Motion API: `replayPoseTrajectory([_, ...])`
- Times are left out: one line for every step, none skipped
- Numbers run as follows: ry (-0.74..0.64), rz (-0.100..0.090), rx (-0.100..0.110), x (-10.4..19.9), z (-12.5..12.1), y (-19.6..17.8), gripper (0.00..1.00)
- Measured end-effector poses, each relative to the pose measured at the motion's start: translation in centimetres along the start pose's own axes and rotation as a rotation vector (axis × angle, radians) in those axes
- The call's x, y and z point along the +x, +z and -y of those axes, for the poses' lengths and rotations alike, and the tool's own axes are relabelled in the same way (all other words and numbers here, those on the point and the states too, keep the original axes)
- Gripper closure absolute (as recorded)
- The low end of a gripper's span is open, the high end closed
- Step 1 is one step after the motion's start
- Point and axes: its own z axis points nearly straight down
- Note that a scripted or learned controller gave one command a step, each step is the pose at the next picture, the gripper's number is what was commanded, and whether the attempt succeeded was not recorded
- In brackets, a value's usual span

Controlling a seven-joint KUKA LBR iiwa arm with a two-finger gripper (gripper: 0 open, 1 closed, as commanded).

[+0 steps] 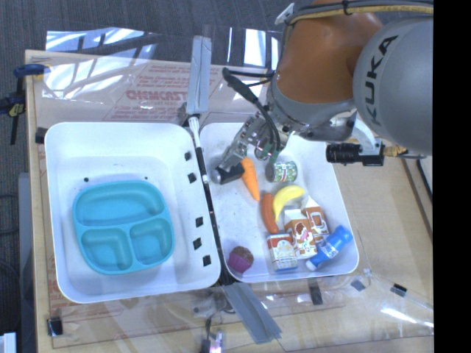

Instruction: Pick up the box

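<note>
The box (303, 229), a white and orange carton with a picture on it, lies in the lower right of the right bin (221, 219). A second small carton (282, 254) lies against it on the near side. My gripper (227, 172) hangs low over the upper left of that bin, just left of an orange carrot (251, 178). It is well away from the box, up and to the left of it. I see nothing held in it.
Around the box lie a yellow banana (287, 198), a second carrot (268, 212), a blue bottle (330, 247) and a green-labelled can (282, 171). A purple fruit (241, 258) sits near the front edge. The left bin holds a blue divided tray (122, 225).
</note>
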Motion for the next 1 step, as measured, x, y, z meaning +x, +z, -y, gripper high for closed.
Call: replayPoseTrajectory([-0.037, -0.004, 0.002, 3.42, 7.93, 4.54, 1.0])
